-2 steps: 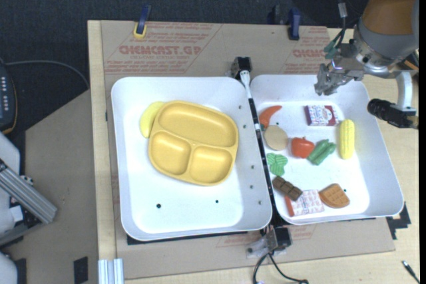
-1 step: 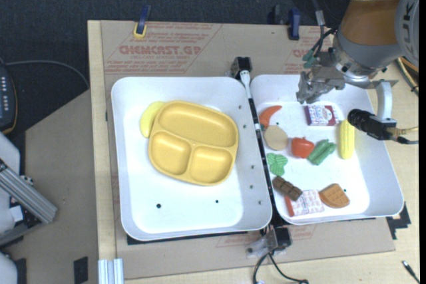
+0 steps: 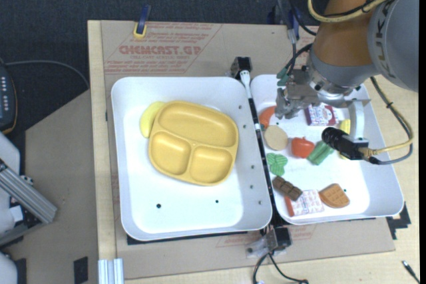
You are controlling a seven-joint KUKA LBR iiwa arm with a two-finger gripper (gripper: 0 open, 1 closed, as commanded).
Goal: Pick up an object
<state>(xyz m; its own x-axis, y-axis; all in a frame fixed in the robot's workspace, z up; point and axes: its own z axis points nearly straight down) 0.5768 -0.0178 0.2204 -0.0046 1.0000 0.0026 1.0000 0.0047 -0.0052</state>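
Note:
My gripper [image 3: 287,108] hangs over the far left part of the right bin [image 3: 379,199], under the grey wrist and orange band. Just below it lie a small orange-red piece [image 3: 266,117] and a tan round piece [image 3: 275,138]. Further along the bin sit a red item [image 3: 301,147], a green piece [image 3: 320,153], a green leafy toy [image 3: 276,162], a brown chocolate bar [image 3: 287,187], a white and red packet [image 3: 307,203] and a toast-like orange piece [image 3: 334,196]. Another red and white packet [image 3: 321,116] lies half under the wrist.
The left bin [image 3: 133,196] holds a yellow divided tray [image 3: 193,142] with a yellow piece [image 3: 149,118] tucked behind its left edge. A black part with a cable [image 3: 343,142] juts from the arm over the right bin. A divider rail [image 3: 256,136] separates the bins.

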